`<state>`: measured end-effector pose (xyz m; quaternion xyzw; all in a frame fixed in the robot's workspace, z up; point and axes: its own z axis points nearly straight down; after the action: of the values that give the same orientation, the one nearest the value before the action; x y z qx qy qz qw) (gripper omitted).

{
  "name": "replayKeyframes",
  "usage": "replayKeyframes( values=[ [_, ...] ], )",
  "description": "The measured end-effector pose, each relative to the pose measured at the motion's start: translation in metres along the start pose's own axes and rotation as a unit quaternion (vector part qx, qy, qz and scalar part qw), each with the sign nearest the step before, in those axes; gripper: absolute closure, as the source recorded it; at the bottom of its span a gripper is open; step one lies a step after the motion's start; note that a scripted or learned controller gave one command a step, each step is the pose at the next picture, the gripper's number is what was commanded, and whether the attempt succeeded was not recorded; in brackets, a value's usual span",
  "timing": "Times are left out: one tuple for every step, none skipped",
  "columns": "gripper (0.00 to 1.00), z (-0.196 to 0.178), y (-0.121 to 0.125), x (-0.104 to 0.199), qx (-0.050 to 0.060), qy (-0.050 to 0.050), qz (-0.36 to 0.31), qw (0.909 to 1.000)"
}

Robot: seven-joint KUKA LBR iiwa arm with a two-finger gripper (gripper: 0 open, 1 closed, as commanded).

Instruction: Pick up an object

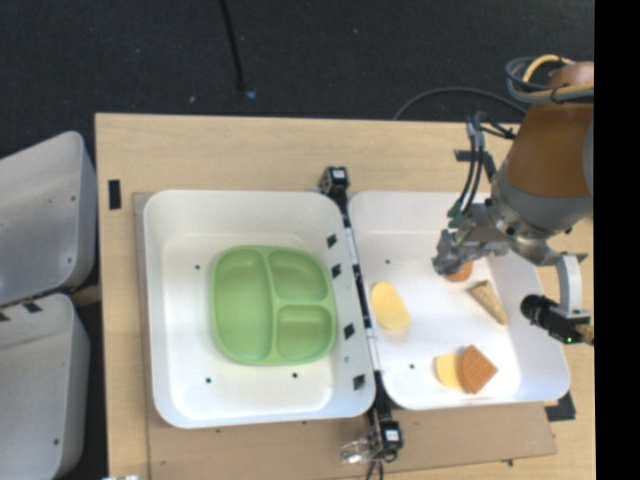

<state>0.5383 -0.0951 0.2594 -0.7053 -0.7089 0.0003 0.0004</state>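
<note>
the arm (545,158) is reaching in over the right bin (400,218), and its gripper (455,258) is hanging low over a small orange-brown object (461,272) that is lying near the middle of that bin's floor, toward the far side. that object is peeking out just beneath the tool, so it is looking like the target, and the step in hand is reading as the descent or the close for a grasp. whether the claw is apart or together is something i cannot tell, since the wrist is hiding the tip from above, and nothing is showing the piece actually clamped. the other pieces are sitting apart from it: a yellow cylinder (389,306) near the divider between the bins, a tan wedge (488,300) just to the right of the target, and a waffle-like square (477,369) touching a small yellow piece (447,370) toward the near edge. the left bin (170,228) is holding a green divided plate (271,303). by my judgement the next move is calling for a firm close centred on the small piece, then a straight lift clear of the wedge; the piece is small and low, so it could be slipping out or getting nudged aside.
</note>
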Motion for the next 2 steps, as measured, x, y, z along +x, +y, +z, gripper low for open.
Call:
replayKeyframes(
  values=[
    [1.0,0.013,0.015,0.047,0.001,0.0,0.0,1.0],
    [1.0,0.007,0.03,0.1,-0.001,0.001,-0.001,1.0]
  ],
)
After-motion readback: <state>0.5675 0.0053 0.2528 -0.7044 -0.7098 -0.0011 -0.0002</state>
